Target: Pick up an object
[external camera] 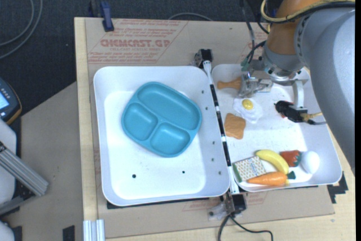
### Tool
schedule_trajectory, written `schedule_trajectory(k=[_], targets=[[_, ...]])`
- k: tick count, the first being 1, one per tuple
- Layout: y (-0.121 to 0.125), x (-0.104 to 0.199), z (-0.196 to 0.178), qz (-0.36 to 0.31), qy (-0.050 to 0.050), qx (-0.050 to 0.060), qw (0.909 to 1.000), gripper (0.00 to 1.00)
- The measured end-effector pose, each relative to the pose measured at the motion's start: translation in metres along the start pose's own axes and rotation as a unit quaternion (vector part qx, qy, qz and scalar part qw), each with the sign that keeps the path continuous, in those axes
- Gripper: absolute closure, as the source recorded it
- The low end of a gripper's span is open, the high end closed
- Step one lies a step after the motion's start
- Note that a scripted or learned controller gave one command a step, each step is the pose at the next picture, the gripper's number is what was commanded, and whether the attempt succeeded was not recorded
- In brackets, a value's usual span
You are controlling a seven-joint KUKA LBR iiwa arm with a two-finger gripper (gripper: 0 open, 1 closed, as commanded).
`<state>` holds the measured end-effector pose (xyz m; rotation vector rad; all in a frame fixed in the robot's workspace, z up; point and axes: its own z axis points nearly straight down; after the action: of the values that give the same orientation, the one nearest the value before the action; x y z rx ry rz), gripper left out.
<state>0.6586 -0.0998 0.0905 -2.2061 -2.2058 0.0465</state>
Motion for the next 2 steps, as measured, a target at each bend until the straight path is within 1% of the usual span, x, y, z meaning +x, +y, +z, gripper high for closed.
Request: schedule_trajectory(k=[1,2], targets=[[0.0028,0.0016,-0.0020,0.000,0.001,-0.006,1.0000,0.00],[0.0059,0.0048,0.0039,0.000,0.002,-0.011,0.9999,0.00]])
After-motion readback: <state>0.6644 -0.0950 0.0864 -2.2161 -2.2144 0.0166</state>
